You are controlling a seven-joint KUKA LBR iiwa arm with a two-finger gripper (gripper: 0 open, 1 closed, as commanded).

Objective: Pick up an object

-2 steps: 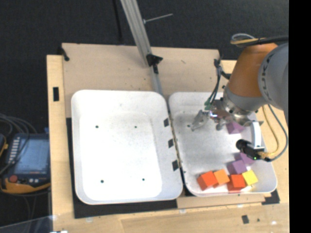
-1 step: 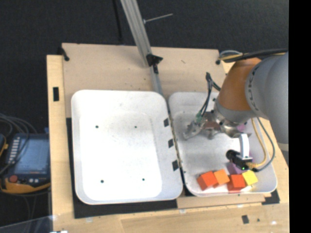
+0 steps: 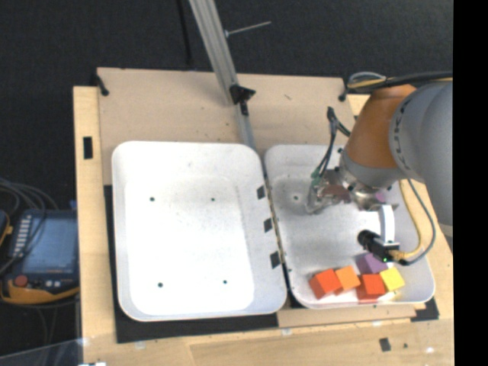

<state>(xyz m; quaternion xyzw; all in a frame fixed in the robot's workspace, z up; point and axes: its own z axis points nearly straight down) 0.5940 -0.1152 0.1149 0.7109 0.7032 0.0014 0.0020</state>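
Far left of claw: dark handheld control unit (image 3: 42,254) w/ cables, off the bench. Left of claw: left white bin (image 3: 191,227), a few dark dots on its floor. Above-left of claw: slanted metal rail (image 3: 217,48) w/ black clamp. Centre-right: claw (image 3: 320,197) low over upper part of right white bin (image 3: 305,242), nothing visibly between fingers; opening can't be told from this angle. Below-right of claw, well apart: cluster of blocks along bin's near edge — orange blocks (image 3: 335,280), red block (image 3: 372,284), purple block (image 3: 371,263), yellow block (image 3: 393,278).
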